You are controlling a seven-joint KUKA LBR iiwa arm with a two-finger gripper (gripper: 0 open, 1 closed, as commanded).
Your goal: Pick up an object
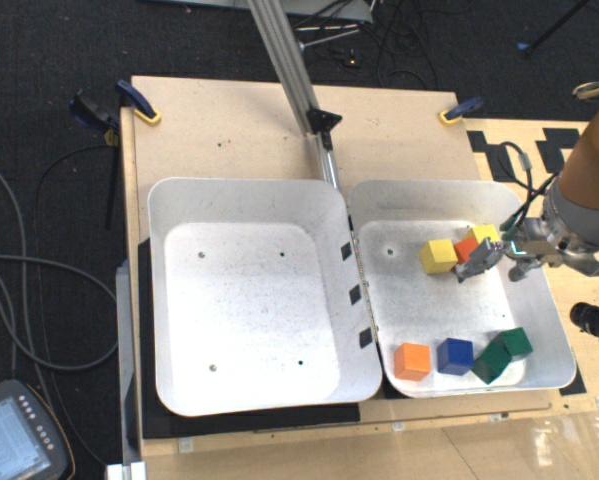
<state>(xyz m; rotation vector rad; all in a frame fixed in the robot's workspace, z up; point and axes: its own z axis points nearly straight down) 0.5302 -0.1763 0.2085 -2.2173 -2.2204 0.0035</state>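
Note:
In the right bin [539,313], a yellow cube [438,256] lies beside a small red-orange block [466,247] and a second yellow block [485,234]. My gripper [478,261] reaches in from the right and sits low, right against the red-orange block and just right of the yellow cube. Nothing is visibly lifted. Along the bin's front edge lie an orange cube [412,360], a blue cube [456,356] and two green blocks [504,354].
The left bin [169,298] stands beside the right one, its bare floor speckled. A slanted metal pole [284,53] comes down to the divide between the bins. Blue and yellow clamps [139,103] hold the board's back corners.

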